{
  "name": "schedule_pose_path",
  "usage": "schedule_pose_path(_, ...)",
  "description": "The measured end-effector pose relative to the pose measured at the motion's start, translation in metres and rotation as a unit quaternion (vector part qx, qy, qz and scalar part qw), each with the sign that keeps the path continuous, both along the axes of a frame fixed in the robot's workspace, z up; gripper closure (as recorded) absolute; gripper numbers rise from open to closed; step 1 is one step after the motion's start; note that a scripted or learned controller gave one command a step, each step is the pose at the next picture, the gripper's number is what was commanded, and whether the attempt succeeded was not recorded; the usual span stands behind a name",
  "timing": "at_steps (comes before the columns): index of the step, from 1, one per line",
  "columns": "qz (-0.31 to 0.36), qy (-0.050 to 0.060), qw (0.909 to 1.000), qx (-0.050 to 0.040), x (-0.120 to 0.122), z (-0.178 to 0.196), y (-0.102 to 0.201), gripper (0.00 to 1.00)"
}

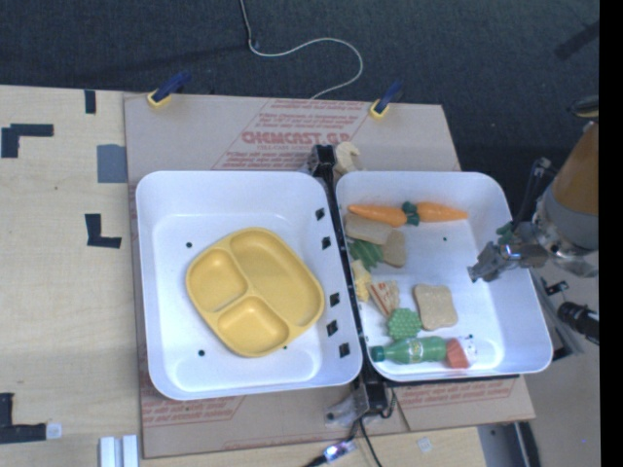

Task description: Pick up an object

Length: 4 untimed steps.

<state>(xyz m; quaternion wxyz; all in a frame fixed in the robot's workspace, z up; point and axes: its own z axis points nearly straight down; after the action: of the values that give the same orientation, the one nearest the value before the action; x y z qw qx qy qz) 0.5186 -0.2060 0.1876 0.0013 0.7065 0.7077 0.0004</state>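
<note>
Beneath both bins, cardboard (282, 139) reads "CHEMCAST" in red.

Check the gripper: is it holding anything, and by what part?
Nothing is held. The gripper sits above bare floor at the right side of the right bin, apart from the toy food.

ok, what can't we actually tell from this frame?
- gripper: small and dark over the right bin; finger state unreadable.
- arm: cut off by the right edge of the camera view.
- pile by the divider: toys overlap, so the green and striped pieces can't be identified.
- bottle: label too small to read.
</note>
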Motion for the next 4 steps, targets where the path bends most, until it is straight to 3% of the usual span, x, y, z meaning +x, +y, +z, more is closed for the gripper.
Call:
schedule_pose_path(1, 0.0, 0.0, 1.0, 0.0001, 0.001, 0.039, 0.0, 1.0)
schedule_pose_path(4, 0.002, 0.002, 1.0, 0.0009, 0.062, 0.021, 0.155, 1.0)
